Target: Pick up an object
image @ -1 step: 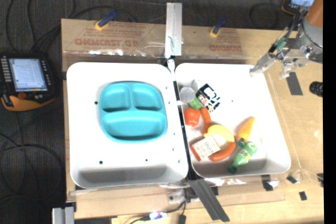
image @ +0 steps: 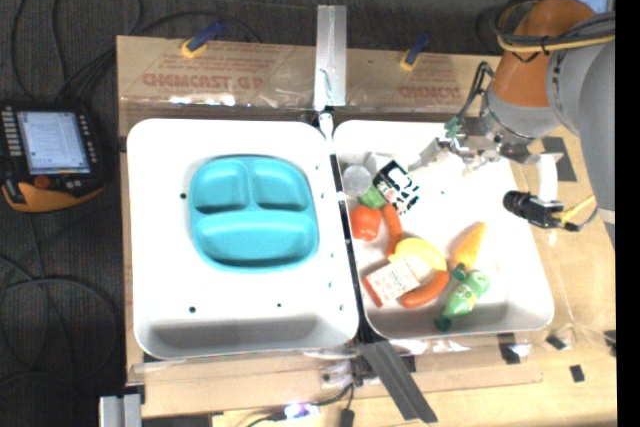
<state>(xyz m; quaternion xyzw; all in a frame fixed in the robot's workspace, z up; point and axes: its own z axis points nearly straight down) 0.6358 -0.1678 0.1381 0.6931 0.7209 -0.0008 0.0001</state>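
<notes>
While hand (image: 398, 187) state unclear: two bins (image: 160, 245), one blue tray (image: 252, 212).

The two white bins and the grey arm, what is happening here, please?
A grey robot arm reaches in from the right over the right bin, and its gripper sits low among a pile of toy food: an orange carrot, a green bottle and a yellow piece. Whether it holds anything cannot be seen. The left bin holds a blue divided tray.
</notes>
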